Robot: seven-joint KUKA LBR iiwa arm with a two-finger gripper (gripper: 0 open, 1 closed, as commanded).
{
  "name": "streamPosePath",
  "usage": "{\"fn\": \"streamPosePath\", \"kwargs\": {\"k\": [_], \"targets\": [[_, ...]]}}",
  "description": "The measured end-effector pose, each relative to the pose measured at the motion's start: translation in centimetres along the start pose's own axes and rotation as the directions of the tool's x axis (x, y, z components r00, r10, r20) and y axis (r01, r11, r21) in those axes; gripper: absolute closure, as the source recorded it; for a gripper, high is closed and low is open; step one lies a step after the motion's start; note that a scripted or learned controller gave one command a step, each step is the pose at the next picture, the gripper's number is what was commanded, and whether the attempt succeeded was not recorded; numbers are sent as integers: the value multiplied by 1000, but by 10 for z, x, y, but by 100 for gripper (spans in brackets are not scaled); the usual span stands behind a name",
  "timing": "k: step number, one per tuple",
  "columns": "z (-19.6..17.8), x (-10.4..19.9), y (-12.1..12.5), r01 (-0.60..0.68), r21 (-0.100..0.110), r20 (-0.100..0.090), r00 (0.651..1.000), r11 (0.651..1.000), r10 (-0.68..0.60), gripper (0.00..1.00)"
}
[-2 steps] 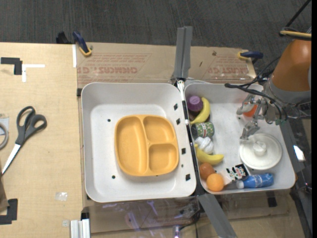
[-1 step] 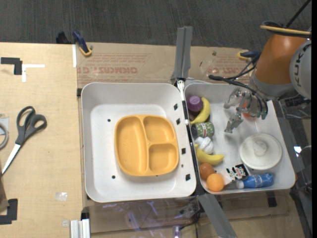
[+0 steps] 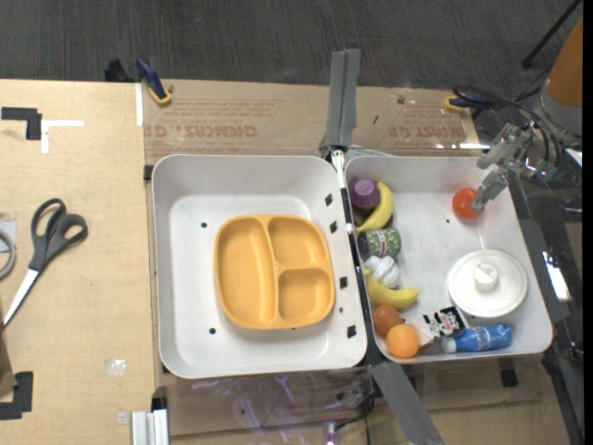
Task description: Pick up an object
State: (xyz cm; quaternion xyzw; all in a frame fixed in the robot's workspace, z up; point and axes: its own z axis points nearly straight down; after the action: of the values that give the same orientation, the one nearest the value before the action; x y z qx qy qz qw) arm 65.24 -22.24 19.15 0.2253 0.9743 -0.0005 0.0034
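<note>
My gripper hangs over the far right corner of the right bin, its fingers apart and nothing between them. Its lower finger touches or overlaps the right side of a small red ball. Along the bin's left wall lie a purple item, a banana, a green can, a white object and a second banana. Near the front are an orange, a brownish ball, a blue bottle and a white round lidded dish.
The left bin holds a yellow divided plate. Scissors lie on the wooden bench at far left. A grey divider post stands behind the two bins. Cables and arm parts crowd the right edge.
</note>
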Motion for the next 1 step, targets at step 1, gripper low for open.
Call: {"fn": "streamPosePath", "kwargs": {"k": [1], "targets": [[96, 63, -30, -51, 0, -1, 999, 999, 51, 0]]}}
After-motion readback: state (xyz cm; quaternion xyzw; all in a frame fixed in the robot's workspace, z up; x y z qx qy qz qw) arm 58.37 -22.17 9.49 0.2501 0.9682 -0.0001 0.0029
